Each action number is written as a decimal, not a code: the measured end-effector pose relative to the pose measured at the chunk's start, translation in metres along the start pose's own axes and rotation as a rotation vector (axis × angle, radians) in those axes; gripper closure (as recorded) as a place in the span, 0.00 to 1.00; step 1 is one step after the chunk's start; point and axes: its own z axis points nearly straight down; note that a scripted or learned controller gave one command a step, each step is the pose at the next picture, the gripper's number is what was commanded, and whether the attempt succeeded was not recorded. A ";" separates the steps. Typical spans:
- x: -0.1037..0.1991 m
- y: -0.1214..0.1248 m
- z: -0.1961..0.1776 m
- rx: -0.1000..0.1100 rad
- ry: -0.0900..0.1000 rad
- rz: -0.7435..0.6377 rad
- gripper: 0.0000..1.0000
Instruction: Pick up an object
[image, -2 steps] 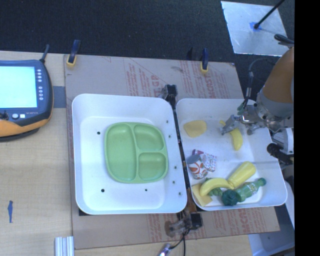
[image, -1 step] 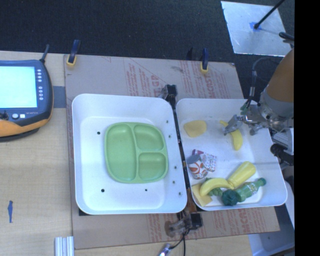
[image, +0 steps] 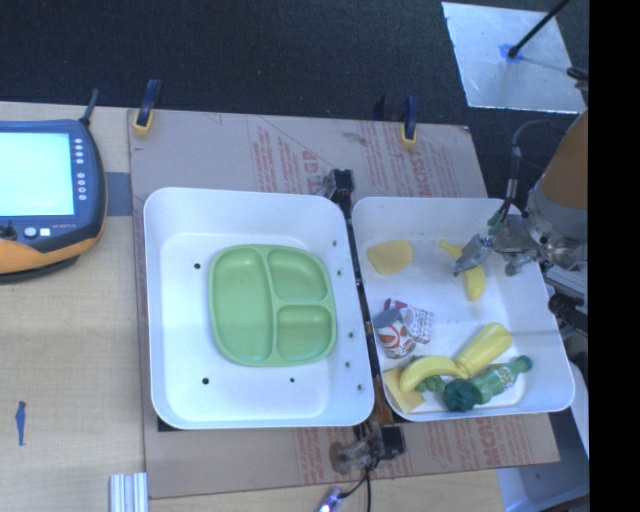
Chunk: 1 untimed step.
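From above, my hand (image: 472, 258) hangs low over the right shallow white bin (image: 560, 385), its metal fingers touching a small yellow plastic piece (image: 475, 283); whether they grip it, I cannot tell. The green sectioned plastic plate (image: 271, 304) lies in the left bin (image: 170, 300)

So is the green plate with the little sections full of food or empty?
Empty. The green plate lies flat in the left bin, and all three of its sections show bare green. The toy food sits in the right bin.

Smooth matt green plastic tray (image: 271, 304)
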 end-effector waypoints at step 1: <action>0.012 -0.007 -0.012 0.000 0.001 -0.001 0.00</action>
